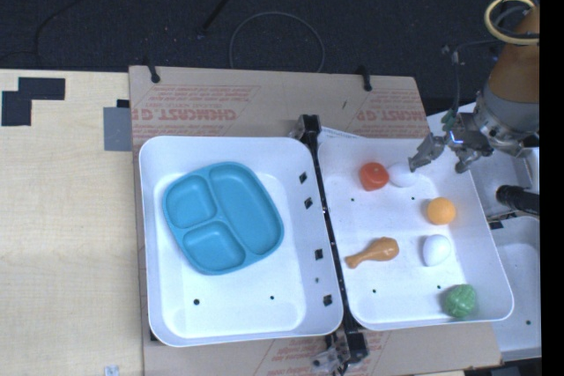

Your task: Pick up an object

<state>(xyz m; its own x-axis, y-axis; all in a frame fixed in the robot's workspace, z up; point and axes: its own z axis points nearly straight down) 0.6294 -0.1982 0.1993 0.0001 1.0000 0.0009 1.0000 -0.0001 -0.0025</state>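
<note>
Grey metal fingers [448, 151] seem spread and bare above the smooth round orange ball [441, 210].

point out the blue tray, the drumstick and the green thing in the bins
blue tray [256, 211], camera view, on its large right compartment
drumstick [381, 250], camera view, on its fat meaty end
green thing [459, 300], camera view, at the middle of its bumpy top

Arm comes in from the right, orange band above wrist, at far-right side. End effector [451, 154] hangs low w/ two fingers [426, 152] splayed apart, nothing between them.
</note>
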